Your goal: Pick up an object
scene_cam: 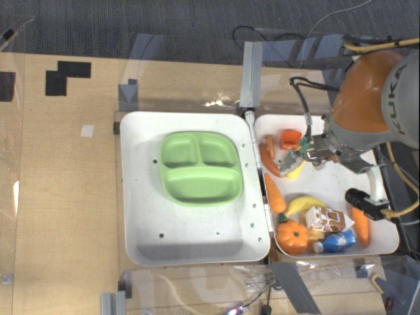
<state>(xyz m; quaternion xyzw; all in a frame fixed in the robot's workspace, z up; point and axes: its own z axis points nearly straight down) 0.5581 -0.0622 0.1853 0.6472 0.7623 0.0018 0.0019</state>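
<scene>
The right bin (392, 240) holds several toy foods. My gripper (303, 152) hangs low over its upper middle, reaching in from the right. A small yellow and green piece (295, 169) lies right at its tip. A red-orange block (291, 137) sits just above-left of it, and a reddish sausage (268, 156) lies to its left along the bin wall. Lower down are a carrot (276, 197), a banana (302, 205), an orange pumpkin (293, 236), a snack box (326, 220), a blue item (336, 242) and a second carrot (360, 226).
The left bin (141, 176) carries a green divided plate (199, 166) in its middle. A metal divider (250, 77) rises between the bins at the back. The arm's orange band (364, 94) and cables overhang the right bin's upper right.
</scene>
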